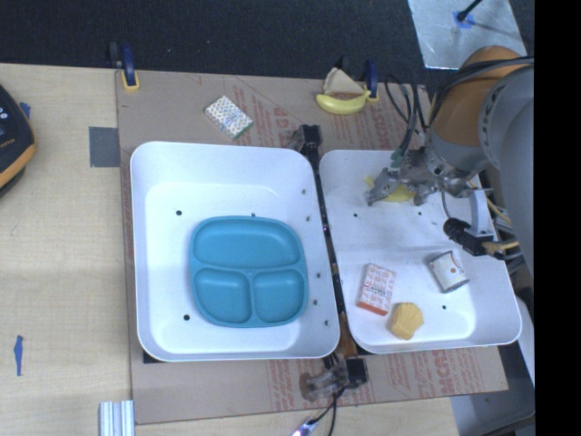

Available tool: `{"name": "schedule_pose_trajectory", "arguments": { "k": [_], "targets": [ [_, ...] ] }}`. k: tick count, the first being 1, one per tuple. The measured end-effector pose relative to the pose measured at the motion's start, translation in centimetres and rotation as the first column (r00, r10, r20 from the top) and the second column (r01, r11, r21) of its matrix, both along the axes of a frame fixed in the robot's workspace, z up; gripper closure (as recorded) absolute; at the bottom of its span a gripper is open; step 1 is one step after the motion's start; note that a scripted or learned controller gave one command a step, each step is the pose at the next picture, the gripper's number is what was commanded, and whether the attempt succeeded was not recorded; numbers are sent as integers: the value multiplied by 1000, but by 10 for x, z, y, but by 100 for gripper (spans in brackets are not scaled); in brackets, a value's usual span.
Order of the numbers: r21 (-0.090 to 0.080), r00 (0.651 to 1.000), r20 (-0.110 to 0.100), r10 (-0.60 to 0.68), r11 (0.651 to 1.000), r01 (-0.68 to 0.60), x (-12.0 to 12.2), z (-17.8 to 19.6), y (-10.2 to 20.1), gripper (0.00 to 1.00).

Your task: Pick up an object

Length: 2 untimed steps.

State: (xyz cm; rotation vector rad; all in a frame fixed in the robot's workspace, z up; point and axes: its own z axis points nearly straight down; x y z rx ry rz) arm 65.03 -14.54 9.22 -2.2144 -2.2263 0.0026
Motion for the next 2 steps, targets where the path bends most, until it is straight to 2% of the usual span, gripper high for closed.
{"name": "schedule_pose_trajectory", "arguments": {
  "k": [1, 2],
  "targets": [
    [0, 1000, 0, -3, 1000, 3, 6, 11, -67, 0],
    [1, 1000, 4, 0, 1000, 0, 7, 110, -24, 0]
  ]
}}
